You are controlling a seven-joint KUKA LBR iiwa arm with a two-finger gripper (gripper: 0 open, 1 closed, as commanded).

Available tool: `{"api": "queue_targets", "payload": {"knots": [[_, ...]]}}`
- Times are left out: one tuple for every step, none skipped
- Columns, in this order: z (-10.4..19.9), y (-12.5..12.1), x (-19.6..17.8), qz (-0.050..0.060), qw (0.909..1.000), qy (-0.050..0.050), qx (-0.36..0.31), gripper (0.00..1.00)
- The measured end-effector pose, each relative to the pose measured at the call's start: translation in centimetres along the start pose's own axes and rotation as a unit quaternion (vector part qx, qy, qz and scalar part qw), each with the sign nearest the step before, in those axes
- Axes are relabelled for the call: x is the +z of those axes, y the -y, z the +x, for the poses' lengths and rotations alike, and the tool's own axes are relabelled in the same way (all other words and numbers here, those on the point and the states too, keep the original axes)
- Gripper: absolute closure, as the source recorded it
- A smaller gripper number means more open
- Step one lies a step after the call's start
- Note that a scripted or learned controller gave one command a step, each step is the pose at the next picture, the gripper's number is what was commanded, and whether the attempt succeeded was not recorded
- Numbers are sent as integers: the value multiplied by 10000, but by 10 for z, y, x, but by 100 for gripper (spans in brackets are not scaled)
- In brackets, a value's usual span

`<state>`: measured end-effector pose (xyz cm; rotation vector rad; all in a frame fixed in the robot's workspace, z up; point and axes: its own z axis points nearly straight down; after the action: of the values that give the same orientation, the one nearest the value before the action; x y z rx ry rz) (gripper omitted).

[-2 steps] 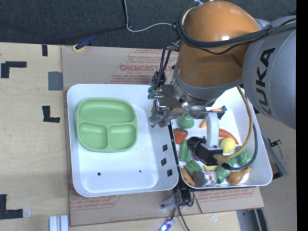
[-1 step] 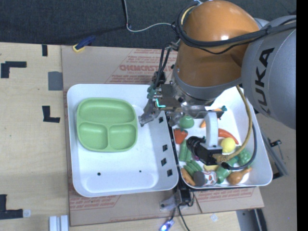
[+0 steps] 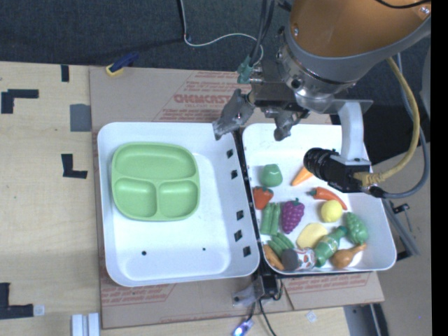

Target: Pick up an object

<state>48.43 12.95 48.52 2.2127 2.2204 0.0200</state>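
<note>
I had the gripper (image 3: 255, 124) hanging above the bins' shared edge, fingers spread and holding nothing, as far as the slant let me judge. The toy food (image 3: 308, 226) lay below-right of the fingers; descent came next.

I see my arm (image 3: 350, 26) as a broad orange band over a grey wrist, with thin cables trailing, a black cylindrical module, and 2 dark grey metal fingers (image 3: 231, 117).
</note>
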Motion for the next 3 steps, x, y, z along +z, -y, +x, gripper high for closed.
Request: {"api": "queue_targets", "payload": {"knots": [[0,0,-2,78,10000,29,1,100],[-10,4,129,145,9999,46,21,100],[-8,3,112,90,10000,25,1,100]]}}
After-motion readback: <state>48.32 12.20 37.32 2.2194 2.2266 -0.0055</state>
